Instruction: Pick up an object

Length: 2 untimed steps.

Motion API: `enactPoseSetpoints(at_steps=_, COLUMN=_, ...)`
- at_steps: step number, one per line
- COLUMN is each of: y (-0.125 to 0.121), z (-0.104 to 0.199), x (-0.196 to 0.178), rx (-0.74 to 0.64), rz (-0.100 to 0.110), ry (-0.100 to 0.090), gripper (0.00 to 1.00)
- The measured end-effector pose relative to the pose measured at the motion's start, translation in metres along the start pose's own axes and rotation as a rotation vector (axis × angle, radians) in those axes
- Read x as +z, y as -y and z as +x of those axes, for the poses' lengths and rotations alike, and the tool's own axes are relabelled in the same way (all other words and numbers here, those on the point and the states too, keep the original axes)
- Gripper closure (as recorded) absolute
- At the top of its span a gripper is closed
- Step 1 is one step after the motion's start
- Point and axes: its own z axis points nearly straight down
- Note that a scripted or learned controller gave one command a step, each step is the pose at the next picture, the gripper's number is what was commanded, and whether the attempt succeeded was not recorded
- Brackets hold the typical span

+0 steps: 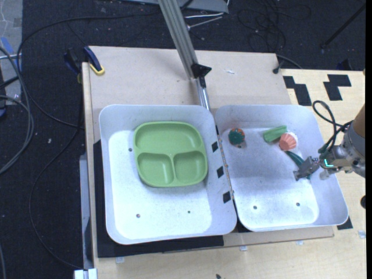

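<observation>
Two white bins sit side by side. Nearest in the right bin (273, 214), the gripper (303, 170) hangs low by the right wall. Whether it is spread or pressed together I cannot tell. Just beyond lie an orange-pink object (288, 140) and a green stick (274, 134), its long axis running left-right, slightly tilted. A teal-and-red ball (236, 136) sits further left. The left bin (163, 214) holds a green divided plate (171, 154).

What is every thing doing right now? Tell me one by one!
Green divided plate: flat in the left bin, nothing on it.
Green and red ball: resting in the right bin.
Green piece: lying beside the orange-pink toy.
Gripper: low over the right bin, holding nothing visible.
</observation>
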Motion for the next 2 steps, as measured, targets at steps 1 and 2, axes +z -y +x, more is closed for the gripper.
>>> enactPoseSetpoints(at_steps=1, y=0.0, z=0.0, x=0.0, rx=0.0, rz=-0.001, ry=0.0, gripper=0.0)
enactPoseSetpoints(at_steps=2, y=0.006, z=-0.002, x=0.062, rx=0.002, rz=0.003, ry=-0.002, gripper=0.0)
